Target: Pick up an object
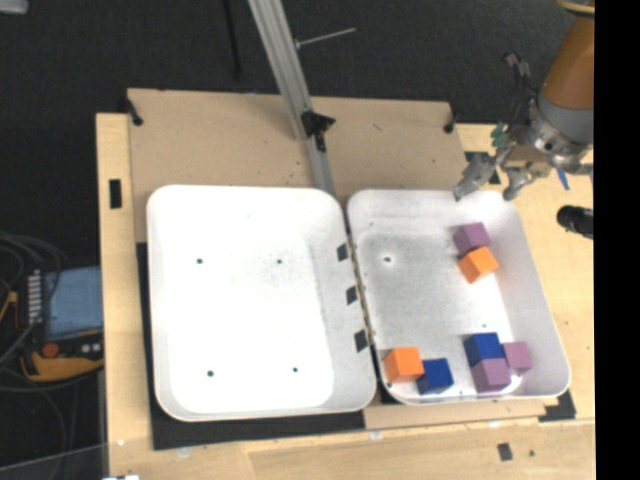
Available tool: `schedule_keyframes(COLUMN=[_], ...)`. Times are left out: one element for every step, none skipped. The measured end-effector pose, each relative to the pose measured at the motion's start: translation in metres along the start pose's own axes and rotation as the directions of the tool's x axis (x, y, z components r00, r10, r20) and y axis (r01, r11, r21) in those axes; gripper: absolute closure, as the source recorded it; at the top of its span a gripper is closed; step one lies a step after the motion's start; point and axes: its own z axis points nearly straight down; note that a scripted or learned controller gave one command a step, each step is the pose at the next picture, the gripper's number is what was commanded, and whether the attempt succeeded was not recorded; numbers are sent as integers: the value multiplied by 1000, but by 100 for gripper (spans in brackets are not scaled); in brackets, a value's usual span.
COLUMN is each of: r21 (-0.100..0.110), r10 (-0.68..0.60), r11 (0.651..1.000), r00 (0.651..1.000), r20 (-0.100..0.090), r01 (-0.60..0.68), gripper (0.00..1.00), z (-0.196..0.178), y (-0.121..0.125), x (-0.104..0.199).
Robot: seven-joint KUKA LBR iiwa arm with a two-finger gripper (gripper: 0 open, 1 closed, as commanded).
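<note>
While the jaws (490, 184) hang spread and empty above the right bin's (400, 298) far rim, a purple cube (470, 236) sits nearest.

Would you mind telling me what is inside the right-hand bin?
The right bin holds seven blocks: purple touching orange near the back, and orange, two blue and two purple along its front wall. Whether those hide anything smaller is unclear.

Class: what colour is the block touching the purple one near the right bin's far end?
Orange, camera view.
</note>
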Motion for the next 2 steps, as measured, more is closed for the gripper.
schedule_keyframes(r21=[-2, -2], r10=[-4, 1], r11=[1000, 1000], r00=[1000, 1000], r20=[1, 1], r01=[4, 0], gripper=[0, 0], z=[42, 89], y=[4, 3], x=[0, 8])
